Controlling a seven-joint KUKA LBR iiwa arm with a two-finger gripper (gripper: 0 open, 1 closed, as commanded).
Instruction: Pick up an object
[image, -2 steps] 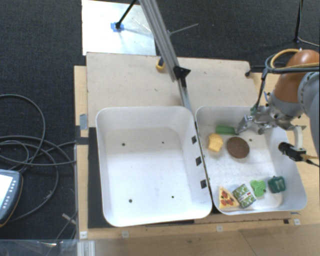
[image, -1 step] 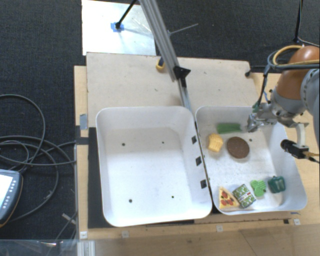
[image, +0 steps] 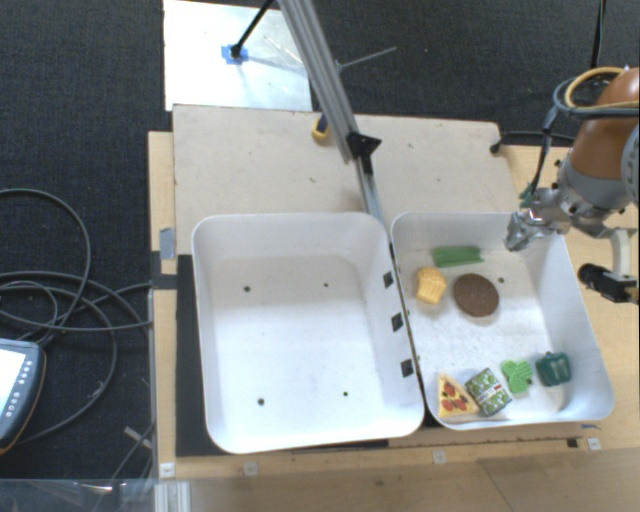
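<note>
**Arm poised over the right bin's far edge**

The right bin (image: 575, 300) holds seven small things. A green flat piece (image: 457, 257) lies near the far wall, its long axis running roughly left to right. Nearer sit a yellow block (image: 431, 286) and a brown disc (image: 476, 296), just beside each other. Along the near wall lie a pizza slice (image: 455, 398), a green packet (image: 488, 391), a light green toy (image: 517, 375) and a dark green toy (image: 553, 369). The left bin (image: 210, 330) stands alongside on the worktop (image: 250, 160). The gripper (image: 522, 232) hangs above the right bin's far right corner; whether its jaws are apart cannot be told.
</note>
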